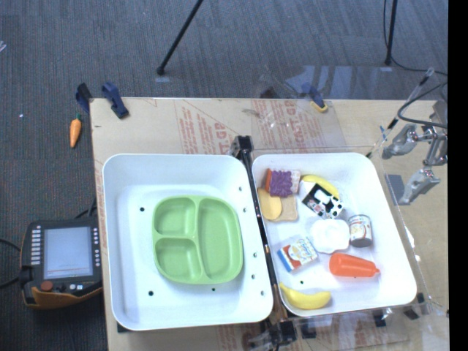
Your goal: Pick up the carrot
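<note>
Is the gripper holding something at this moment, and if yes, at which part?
Nothing is held. The gripper is at the right bin's edge, while the carrot lies inside the bin, apart from it.

no legible text or labels
</note>
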Controlling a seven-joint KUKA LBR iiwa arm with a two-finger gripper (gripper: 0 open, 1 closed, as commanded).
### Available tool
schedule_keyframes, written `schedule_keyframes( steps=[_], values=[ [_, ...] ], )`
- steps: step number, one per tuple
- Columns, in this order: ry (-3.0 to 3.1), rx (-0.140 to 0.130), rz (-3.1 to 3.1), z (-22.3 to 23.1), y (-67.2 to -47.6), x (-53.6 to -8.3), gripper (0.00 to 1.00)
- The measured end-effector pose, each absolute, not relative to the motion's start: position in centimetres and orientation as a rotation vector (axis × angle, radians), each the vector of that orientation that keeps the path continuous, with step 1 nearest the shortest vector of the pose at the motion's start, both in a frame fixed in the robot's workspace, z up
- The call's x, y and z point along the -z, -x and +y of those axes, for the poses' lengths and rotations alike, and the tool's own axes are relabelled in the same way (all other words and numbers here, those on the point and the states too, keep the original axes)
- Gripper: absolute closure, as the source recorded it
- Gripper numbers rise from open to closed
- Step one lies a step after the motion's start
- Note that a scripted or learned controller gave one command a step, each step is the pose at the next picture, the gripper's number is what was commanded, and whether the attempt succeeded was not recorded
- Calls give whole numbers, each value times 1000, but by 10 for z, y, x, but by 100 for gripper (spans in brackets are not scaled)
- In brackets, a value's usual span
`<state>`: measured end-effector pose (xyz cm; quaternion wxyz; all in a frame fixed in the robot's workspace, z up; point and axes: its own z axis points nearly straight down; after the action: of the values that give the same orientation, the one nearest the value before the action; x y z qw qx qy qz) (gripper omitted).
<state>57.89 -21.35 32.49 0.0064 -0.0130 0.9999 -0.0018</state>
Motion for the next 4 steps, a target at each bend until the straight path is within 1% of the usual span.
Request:
schedule_keyframes(
  steps=[1,2,3,4],
  values=[
    [99,10,3119,-212,-547,-454,0],
    [-44,-3,3137,-211,-608,-461,0],
    [29,-1,3134,-212,-640,-511,0],
    [123,-12,3150,-210,-644,-316,0]
  ],
)
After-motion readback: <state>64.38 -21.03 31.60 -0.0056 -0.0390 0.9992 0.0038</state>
